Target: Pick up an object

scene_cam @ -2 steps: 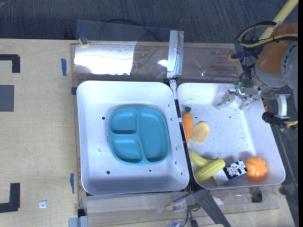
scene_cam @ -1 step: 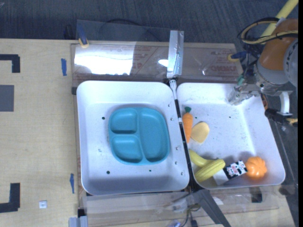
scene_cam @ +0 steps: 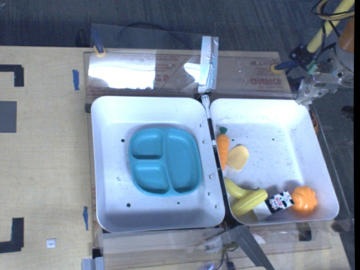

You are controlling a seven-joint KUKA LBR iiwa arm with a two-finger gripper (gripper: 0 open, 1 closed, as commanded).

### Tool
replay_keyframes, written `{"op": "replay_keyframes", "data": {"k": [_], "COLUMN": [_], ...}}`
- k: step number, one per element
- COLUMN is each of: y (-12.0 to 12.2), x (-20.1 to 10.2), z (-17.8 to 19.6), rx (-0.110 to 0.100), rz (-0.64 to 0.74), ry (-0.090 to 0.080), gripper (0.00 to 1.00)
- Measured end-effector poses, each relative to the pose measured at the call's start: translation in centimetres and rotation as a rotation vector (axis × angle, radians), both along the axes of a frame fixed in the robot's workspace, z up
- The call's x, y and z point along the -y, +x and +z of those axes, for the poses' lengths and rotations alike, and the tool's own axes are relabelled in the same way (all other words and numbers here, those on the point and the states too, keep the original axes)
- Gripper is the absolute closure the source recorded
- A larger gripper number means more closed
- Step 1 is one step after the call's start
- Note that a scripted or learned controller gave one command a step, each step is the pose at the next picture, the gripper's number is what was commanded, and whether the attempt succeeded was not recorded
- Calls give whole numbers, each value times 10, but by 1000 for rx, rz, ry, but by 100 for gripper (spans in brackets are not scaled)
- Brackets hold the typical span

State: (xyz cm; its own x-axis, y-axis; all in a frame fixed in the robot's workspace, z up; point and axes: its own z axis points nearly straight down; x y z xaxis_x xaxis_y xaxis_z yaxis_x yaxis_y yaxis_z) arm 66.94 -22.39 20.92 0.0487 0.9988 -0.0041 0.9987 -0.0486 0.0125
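We see the two white bins side by side in the middle of the bench. The left bin (scene_cam: 107,151) holds a blue divided plate (scene_cam: 166,161), which lies flat near its centre, with three compartments.

The right bin (scene_cam: 292,128) holds all the loose pieces, gathered along its edge from nine o'clock round to five o'clock. An orange carrot (scene_cam: 223,149) lies at nine o'clock against the wall shared with the left bin, its green top pointing to twelve. Just beside it, at its three o'clock, sits a pale yellow piece (scene_cam: 238,157), touching or nearly touching the carrot. At about seven o'clock a yellow banana (scene_cam: 235,188) lies beside a yellow-green piece (scene_cam: 250,202), the two touching. At the yellow-green piece's three o'clock sits a small black-and-white toy (scene_cam: 280,202), and just beyond it, at the bin's five o'clock, a round orange fruit (scene_cam: 304,199) rests near the rim.

The gripper (scene_cam: 316,88) hangs at the view's two o'clock, at the outer far corner of the right bin, well apart from every piece, and nothing is in it. We cannot tell how far apart or together it stands, since that part is small and blurred. Yellow cables (scene_cam: 332,7) loop above it at one o'clock.
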Motion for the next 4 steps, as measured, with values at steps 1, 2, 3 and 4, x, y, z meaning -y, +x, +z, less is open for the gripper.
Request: {"op": "replay_keyframes", "data": {"k": [1, 2, 3, 4], "y": [-1, -2, -17, -21], "x": [-82, -25, 0, -4], "z": [21, 143, 230, 227], "rx": [-11, -2, -4, -11], "rz": [128, 151, 196, 211], "ry": [5, -2, -2, 1], "gripper": [100, 100, 100, 100]}}
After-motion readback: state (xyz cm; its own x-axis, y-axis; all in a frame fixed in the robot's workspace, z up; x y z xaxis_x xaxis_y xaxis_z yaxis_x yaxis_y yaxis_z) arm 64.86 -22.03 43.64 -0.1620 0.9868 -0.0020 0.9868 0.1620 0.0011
